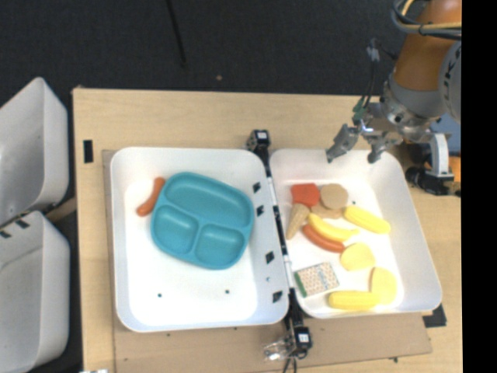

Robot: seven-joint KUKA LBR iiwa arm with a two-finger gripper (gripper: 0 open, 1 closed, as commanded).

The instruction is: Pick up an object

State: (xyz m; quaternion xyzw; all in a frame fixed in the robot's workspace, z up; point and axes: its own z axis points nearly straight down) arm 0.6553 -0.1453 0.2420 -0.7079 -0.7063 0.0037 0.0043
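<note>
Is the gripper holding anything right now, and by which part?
Nothing is held. The gripper hangs with jaws open above the far edge of the right bin, apart from the toy food.

Place: a robot lab or test cell, not a home.
Table point(194, 119): bare wooden board carrying two shallow white bins point(132, 286) clipped side by side.
Machine: industrial arm point(423, 61), grey with an orange band, reaching in from the right.
Contents: plastic toy food point(342, 235) and a teal divided plate point(202, 220), props rather than real meals.
Surroundings: dark floor, white padded shapes point(27, 154) at left.
</note>
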